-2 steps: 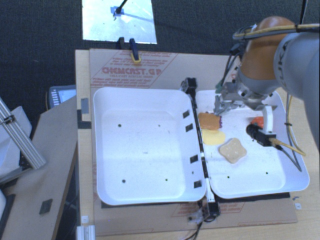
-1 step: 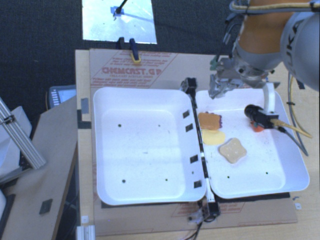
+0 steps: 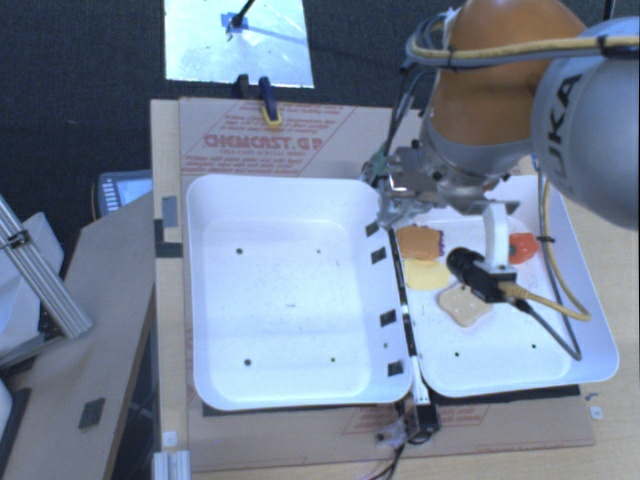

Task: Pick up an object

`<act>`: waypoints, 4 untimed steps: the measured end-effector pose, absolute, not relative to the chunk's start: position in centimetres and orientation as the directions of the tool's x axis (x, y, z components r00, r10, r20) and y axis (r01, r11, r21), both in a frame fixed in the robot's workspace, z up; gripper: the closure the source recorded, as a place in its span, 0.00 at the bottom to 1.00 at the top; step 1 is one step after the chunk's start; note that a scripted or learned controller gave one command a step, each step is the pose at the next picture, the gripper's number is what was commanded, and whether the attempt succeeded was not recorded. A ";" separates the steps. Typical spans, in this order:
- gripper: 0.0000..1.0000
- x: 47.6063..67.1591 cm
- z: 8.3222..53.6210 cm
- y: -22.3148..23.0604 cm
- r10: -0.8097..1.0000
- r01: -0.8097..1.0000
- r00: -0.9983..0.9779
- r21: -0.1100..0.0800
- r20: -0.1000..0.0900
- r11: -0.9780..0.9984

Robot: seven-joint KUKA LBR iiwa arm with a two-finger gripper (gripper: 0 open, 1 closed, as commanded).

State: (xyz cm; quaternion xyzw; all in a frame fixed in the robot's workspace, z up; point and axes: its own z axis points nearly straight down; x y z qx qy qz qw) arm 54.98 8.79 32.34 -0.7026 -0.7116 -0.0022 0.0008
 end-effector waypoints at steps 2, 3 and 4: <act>1.00 48.7 51.7 15.9 1.000 1.000 -0.010 0.016 0.007 0.010; 1.00 53.8 49.0 21.2 1.000 1.000 -0.008 0.003 0.001 0.008; 1.00 52.0 43.0 23.6 1.000 1.000 -0.008 -0.005 -0.001 0.008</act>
